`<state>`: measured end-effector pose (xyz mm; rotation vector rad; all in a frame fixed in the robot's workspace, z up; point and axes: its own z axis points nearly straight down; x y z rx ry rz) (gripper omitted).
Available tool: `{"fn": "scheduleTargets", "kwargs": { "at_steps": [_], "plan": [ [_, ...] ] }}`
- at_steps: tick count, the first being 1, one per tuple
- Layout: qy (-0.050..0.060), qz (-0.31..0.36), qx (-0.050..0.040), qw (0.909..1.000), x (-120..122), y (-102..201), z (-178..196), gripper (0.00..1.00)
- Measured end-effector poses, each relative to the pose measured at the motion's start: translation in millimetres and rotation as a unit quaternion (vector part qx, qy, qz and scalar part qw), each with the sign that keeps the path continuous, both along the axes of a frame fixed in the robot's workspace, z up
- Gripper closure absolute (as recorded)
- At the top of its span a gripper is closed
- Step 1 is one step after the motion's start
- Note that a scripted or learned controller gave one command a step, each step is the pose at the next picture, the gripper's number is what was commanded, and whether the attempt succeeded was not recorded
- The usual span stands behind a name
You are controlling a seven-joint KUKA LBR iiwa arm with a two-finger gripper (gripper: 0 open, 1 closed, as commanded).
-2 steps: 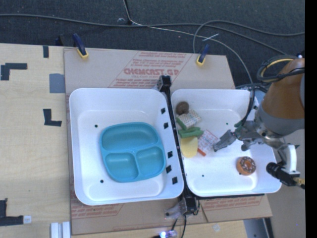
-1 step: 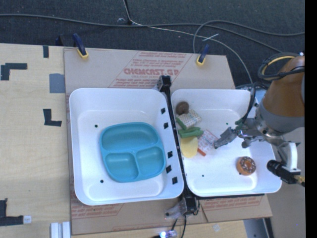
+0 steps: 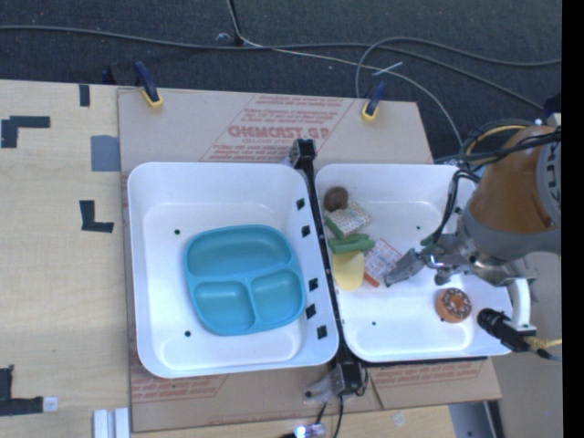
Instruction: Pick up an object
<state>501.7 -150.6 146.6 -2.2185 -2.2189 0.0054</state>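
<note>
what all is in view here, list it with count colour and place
bins: 2, white, side by side on the bench
tray: 1, blue, three compartments, in the left bin
ball: 1, brown, right bin, near the divider
packet: 1, pale with print, just below the ball
green item: 1, green, below the packet
yellow item: 1, yellow, by the divider
wrapper: 1, white and red, right of the yellow item
donut: 1, brown with sprinkles, right bin, lower right
clamps: 2, blue and yellow, on the board's top edge
cables: several, dark and pale, on the floor above
arm: 1, grey and orange, right side
gripper: 1, grey, over the right bin beside the wrapper
</note>
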Motion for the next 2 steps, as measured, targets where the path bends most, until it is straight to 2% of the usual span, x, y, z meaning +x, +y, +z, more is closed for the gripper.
{"fn": "scheduleTargets", "kwargs": {
  "at_steps": [1, 2],
  "plan": [
    [-0.002, 0.001, -0.0007, 1.0, -1.2, 0.9, -63.0, 0.0],
    [-0.003, 0.0, -0.0004, 1.0, -0.5, 0.9, -60.7, 0.0]
  ]
}}
